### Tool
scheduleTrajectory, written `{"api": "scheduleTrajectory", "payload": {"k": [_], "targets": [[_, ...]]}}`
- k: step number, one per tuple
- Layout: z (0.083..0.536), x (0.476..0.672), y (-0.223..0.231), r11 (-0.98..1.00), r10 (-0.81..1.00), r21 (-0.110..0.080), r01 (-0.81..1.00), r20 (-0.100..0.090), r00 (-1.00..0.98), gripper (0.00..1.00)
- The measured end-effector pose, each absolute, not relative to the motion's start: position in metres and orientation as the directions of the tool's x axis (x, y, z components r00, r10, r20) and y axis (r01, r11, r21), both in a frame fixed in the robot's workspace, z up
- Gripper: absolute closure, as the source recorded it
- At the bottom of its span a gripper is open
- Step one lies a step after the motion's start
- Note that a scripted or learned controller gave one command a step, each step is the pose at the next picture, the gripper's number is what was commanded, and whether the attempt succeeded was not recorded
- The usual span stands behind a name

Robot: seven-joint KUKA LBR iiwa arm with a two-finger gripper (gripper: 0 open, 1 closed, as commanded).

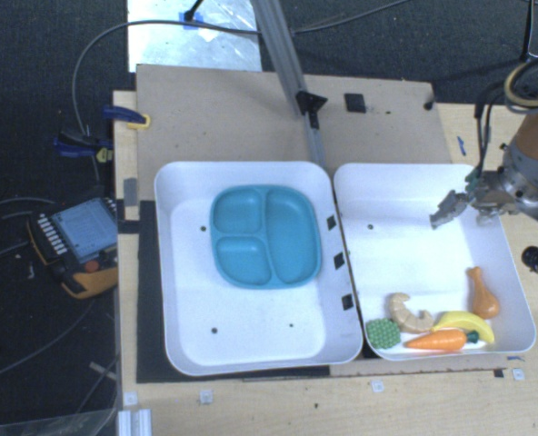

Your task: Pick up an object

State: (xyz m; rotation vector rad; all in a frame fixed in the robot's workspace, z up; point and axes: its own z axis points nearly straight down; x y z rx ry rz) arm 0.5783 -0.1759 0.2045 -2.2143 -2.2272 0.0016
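- Brown cardboard-topped bench [251,107] carries two shallow white plastic bins set side by side, their inner rims touching.
- Left white bin [187,325] holds a light-blue plastic divided plate [266,236], three compartments, lying flat in the bin's upper half.
- Right white bin [405,198] has its toys crowded into the near right corner: a green round knobbly toy [383,333] against the front wall, a tan curled toy piece [406,312] just above it, an orange plastic carrot [436,340] lying along the front rim, a yellow plastic banana [467,322] touching the carrot, and an orange-brown drumstick-shaped toy [483,294] beside the right wall.
- Grey two-finger gripper [446,209] hangs over the right bin's upper right part, well apart from the toy cluster, with nothing visible between its fingers; whether the jaws are spread or pressed together cannot be told at this angle.
- Grey arm with orange band [534,139] enters from the right edge.
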Motion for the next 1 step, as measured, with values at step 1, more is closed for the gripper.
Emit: {"api": "scheduleTrajectory", "payload": {"k": [1], "targets": [[0.1426,0.5739,-0.1728,0.002,1.000,-0.003,1.000,0.001,-0.002,0.00]]}}
